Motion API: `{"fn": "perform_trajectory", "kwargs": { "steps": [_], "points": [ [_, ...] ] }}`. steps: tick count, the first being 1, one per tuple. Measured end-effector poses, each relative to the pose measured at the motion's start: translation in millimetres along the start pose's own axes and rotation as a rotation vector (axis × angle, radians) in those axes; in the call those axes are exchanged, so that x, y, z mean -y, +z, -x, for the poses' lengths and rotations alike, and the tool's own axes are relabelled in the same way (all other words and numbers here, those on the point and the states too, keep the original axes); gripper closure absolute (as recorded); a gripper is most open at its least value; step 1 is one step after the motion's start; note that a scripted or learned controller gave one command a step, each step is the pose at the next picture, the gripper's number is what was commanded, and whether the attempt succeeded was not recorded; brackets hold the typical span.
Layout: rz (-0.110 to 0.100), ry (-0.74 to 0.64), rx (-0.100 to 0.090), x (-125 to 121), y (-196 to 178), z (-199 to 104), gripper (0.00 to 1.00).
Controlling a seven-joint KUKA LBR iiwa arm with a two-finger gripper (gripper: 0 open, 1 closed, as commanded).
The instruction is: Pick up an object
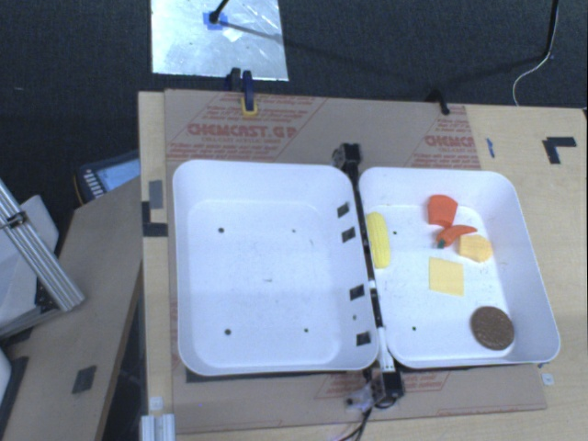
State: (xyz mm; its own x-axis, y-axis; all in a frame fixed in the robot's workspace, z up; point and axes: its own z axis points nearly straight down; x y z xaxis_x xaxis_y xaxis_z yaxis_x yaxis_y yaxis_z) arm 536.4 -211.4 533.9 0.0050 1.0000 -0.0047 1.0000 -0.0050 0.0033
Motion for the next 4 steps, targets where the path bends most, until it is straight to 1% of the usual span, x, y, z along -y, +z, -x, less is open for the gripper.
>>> {"fn": "perform_trajectory", "kwargs": {
  "steps": [2,3,4],
  "points": [
    [0.001,-0.012,-0.002,-115.4,-0.4,-6.8,1.0],
    [0.002,-0.011,-0.002,-132.9,-1.4,-6.4,1.0],
    [0.0,-0.011,-0.003,-132.2,-1.2,-6.3,1.0]
  ]
}}
